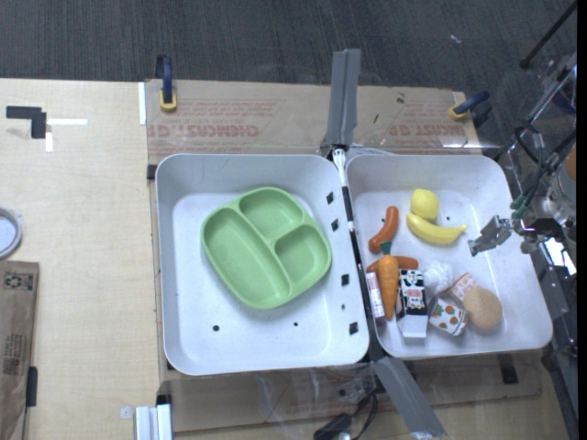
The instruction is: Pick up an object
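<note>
- Pale wood worktop [83, 200] carries both bins; at its far left edge, around nine o'clock, I see a silvery ring [5, 235] cut off by the frame, so I cannot say what it is.
- Left bin [174, 273] holds one green divided plate [266, 246], lying flat near the bin's middle and well apart from the arm.
- Right bin [500, 177] holds the pickable things, crowded toward its six o'clock side: a red sausage [384, 228], a carrot [389, 282], a small milk carton [413, 302], a strawberry-print carton [448, 316] and a tan bread roll [482, 308]. A lemon [423, 202] and a banana [435, 231] sit touching at twelve o'clock.
- Something white and crumpled [438, 274] lies between the carrot and the roll; I cannot make out what it is.
- At three o'clock of the right bin, the gripper [488, 236] hangs just beside the banana's tip, apart from it and holding nothing. I cannot tell whether it is spread or pressed together; it is small and blurred against the white wall.
- My worry: the banana is curved and leans on the lemon, so a closing grasp may roll or push it away. In the cluster, neighbours touch, so I may catch two things or wedge against one.
- The arm's wrist is lost among dark cables at the right.
</note>
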Motion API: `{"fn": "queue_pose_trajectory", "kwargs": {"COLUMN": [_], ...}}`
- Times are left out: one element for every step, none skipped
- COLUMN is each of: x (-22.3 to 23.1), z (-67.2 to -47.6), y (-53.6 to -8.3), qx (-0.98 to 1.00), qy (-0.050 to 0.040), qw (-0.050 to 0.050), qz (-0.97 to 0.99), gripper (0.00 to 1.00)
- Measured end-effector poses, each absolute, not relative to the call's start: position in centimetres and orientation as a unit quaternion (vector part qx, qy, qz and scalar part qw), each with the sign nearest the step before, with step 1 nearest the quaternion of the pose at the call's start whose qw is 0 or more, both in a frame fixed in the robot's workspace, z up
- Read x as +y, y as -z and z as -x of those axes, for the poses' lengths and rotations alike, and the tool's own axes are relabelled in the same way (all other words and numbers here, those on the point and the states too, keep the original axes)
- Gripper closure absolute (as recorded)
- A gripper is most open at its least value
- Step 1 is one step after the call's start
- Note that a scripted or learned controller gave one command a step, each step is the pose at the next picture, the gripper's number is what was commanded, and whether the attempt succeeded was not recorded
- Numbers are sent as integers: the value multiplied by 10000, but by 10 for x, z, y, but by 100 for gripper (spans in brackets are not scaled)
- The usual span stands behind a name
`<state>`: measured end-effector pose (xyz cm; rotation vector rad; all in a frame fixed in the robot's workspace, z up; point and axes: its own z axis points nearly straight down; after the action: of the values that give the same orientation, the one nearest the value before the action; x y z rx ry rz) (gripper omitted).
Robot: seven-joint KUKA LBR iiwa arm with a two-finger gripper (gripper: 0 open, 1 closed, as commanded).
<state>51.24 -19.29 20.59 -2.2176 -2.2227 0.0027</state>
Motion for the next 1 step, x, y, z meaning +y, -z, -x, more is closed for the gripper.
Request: {"fn": "queue_pose_trajectory", "kwargs": {"x": [-163], "z": [-571], "y": [-92], "qx": [-7079], "qy": [-4], "qw": [2], "qz": [7063], "gripper": [0]}}
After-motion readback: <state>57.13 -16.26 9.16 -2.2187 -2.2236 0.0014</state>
